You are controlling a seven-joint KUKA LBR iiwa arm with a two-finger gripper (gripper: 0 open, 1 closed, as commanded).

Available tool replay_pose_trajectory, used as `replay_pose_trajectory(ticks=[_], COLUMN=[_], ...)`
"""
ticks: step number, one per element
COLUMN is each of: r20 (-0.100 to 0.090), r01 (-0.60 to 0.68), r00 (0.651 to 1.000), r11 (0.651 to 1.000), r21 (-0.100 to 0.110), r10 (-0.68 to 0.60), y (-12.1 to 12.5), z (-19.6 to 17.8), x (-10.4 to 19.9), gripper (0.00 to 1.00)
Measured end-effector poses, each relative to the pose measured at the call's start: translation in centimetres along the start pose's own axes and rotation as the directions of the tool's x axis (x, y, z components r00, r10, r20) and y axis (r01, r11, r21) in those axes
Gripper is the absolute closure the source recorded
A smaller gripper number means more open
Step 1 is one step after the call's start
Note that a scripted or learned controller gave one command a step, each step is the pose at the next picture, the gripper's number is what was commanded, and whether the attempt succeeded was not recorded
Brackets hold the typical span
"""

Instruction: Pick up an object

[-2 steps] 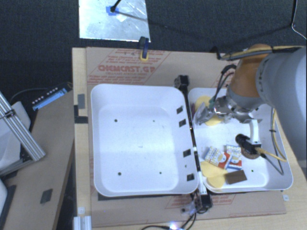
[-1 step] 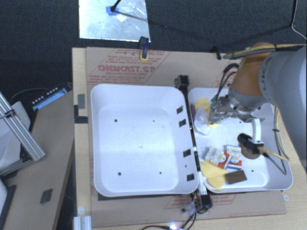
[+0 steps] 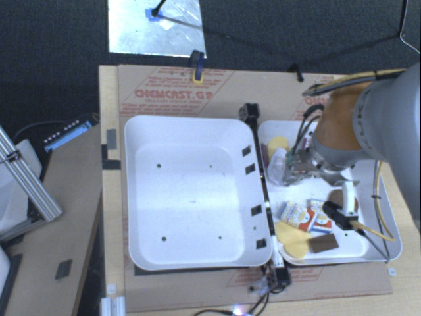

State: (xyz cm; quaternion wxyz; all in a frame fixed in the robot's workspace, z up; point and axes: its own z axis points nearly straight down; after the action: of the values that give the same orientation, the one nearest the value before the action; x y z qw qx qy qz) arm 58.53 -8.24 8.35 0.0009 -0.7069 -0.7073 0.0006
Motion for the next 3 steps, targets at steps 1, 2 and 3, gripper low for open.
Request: replay_pose_trajectory(ticks=[1,2,3], r20=[0.001,-0.001,-0.001], r01=[0.002,0.013,0.008], r00=[1.000,1.000,1.000], r11=[1.000,1.000,1.000], r21=[-0.004,-0.021,-0.005], r10=[-0.002,-0.013,-0.008], y=[0.5,8.9,8.4], z=[-0.1,-11.0,-10.2], x=[-0.1,7.1,11.6], gripper=[1.00,1.00,1.00])
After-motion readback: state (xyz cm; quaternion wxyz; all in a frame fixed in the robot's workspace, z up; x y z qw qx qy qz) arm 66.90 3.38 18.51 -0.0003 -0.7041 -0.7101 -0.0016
